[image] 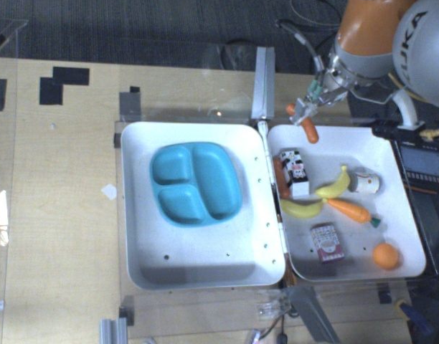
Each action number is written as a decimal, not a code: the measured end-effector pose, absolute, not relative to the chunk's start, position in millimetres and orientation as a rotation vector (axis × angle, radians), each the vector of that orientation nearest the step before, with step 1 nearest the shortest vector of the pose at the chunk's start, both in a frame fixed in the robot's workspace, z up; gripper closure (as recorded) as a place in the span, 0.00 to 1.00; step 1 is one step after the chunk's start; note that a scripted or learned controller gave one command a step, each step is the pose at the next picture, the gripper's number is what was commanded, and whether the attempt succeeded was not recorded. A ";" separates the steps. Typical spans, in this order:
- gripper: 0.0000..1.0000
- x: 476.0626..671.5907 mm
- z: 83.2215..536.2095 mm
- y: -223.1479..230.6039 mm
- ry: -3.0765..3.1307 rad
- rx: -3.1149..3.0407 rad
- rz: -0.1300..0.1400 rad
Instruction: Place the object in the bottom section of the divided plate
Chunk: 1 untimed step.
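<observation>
Gripper above the far edge of the right bin, near that bin's far-left corner, with a small orange-red sausage hanging from its fingertips. The fingers appear clenched on the sausage's upper end, so the piece dangles nearly upright, tilted slightly, clear of the bin floor. Judged from its look, the sausage is a light toy, smooth and rounded, probably somewhat slippery; a hold at one tip leaves it free to swing, and a grasp across its middle would be steadier. The arm enters from the right, its orange band above the wrist, the wrist angled down and toward the left bin. The blue divided plate lies in the far half of the left bin, well apart from the gripper; its bottom section faces the bin's near edge. Other things remain in the right bin: a banana, a carrot, an orange.
</observation>
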State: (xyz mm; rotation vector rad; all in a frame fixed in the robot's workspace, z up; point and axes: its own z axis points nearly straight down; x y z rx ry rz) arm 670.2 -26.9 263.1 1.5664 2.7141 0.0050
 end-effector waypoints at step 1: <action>1.00 669.8 275.2 50.6 2.808 1.393 0.008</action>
